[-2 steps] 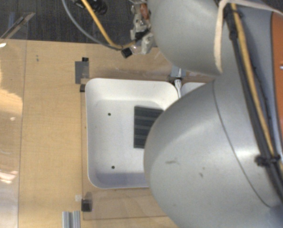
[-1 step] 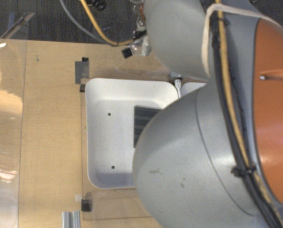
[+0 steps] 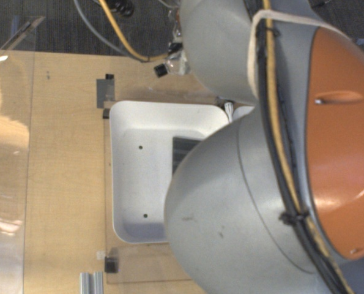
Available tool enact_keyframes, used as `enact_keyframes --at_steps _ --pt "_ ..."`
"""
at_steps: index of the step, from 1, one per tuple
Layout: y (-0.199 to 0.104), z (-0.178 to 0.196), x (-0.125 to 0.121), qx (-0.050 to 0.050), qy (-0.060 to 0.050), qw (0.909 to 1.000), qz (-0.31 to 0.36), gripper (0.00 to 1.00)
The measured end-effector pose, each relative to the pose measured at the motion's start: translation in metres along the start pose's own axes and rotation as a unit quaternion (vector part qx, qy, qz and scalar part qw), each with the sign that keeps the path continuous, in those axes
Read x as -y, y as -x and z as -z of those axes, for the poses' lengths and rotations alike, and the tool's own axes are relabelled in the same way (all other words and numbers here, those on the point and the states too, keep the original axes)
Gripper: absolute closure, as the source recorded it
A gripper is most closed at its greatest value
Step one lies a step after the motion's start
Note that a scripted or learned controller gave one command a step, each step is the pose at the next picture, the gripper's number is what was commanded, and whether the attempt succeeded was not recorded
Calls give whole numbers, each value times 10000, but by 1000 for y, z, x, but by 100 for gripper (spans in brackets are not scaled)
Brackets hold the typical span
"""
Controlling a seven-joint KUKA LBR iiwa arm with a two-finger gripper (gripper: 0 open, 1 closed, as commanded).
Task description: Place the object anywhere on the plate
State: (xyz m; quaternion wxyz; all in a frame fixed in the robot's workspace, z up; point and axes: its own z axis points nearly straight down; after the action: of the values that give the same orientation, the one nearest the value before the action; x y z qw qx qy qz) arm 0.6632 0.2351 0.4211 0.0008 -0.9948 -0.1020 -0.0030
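Gripper state cannot be told. One grey arm [image 3: 243,213] overhangs one white bin [image 3: 133,176], its floor bearing two dark dots [image 3: 141,146]; two black clamps [image 3: 109,78] flank it on the bench [image 3: 59,164].

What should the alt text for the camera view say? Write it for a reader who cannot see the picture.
A grey robot arm with an orange band looms close to the lens and covers the right half of the view. To its left, part of a shallow white bin sits on a pale wooden bench, and cables loop across the dark floor at the top.
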Motion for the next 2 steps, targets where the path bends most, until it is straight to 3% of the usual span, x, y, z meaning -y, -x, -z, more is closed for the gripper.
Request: enact_keyframes --at_steps 1,2 --pt "4 -54 -1 16 12 10000 -11 100" --pt "43 -205 8 31 6 9999 128 100"
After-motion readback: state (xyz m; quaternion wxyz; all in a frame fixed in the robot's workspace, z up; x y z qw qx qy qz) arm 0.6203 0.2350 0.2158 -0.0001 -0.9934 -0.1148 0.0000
